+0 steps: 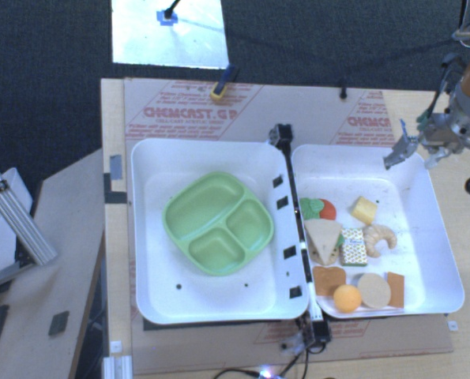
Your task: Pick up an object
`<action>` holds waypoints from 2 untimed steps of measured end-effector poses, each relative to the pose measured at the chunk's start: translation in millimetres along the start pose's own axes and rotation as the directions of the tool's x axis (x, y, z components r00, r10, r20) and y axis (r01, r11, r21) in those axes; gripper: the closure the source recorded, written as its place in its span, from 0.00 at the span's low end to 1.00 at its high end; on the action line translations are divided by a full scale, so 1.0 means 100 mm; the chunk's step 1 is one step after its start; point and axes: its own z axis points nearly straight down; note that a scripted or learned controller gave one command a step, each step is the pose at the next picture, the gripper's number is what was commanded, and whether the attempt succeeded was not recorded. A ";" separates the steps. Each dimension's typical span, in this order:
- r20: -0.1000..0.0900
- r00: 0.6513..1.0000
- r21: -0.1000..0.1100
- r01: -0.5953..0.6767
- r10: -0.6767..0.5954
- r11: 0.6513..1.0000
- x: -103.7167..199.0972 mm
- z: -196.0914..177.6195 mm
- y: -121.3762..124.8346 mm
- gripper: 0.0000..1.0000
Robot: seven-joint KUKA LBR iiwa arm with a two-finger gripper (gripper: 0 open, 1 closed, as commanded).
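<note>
Orange ball nearest camera, at near edge of right bin, touching tan round disc. Both look like light, rigid plastic toy food. Ball smooth, likely to roll or slip from pinch; grip across widest part. Yellow block sits apart toward bin centre, flat-sided: judged easiest pick, fingers on opposite faces. Green divided tray lies in left bin. Gripper hovers over right bin's far right corner, fingers spread, holding nothing.
</note>
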 end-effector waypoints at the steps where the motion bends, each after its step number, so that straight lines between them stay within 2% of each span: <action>1: 0.002 1.000 -0.013 0.003 -0.003 1.000 0.01 -0.09 0.02 0.00; 2: 0.003 1.000 -0.012 0.003 -0.003 1.000 0.00 0.51 0.08 0.00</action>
